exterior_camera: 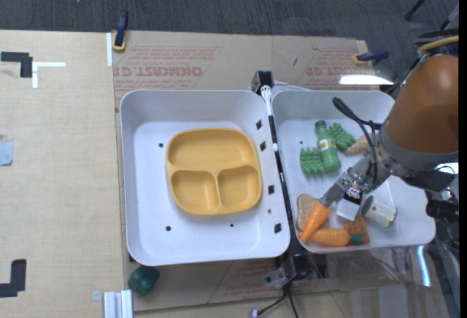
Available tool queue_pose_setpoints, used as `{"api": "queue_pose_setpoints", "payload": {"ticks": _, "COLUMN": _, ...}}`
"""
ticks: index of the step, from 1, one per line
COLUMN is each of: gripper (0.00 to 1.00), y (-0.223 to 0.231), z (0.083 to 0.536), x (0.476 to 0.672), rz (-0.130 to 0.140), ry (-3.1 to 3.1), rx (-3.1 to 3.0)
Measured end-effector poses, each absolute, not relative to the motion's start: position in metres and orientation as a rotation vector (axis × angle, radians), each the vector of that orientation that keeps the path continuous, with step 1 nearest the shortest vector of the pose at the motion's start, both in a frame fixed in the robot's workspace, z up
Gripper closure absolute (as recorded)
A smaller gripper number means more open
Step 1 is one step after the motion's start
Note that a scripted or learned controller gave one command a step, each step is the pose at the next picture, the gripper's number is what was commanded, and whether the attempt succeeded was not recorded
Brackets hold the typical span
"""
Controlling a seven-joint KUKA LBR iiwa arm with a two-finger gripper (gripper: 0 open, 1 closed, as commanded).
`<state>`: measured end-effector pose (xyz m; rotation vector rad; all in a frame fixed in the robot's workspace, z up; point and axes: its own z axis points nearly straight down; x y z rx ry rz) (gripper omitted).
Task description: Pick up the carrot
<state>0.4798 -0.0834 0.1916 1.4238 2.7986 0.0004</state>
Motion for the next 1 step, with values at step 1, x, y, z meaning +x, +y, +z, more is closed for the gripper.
{"api": "queue_pose_setpoints", "payload": {"ticks": 1, "gripper": 0.00, "y": -0.0311, "z": 0.1916, "x": 0.4803, "rz": 0.001, "ry": 3.074, "rx": 0.631}}
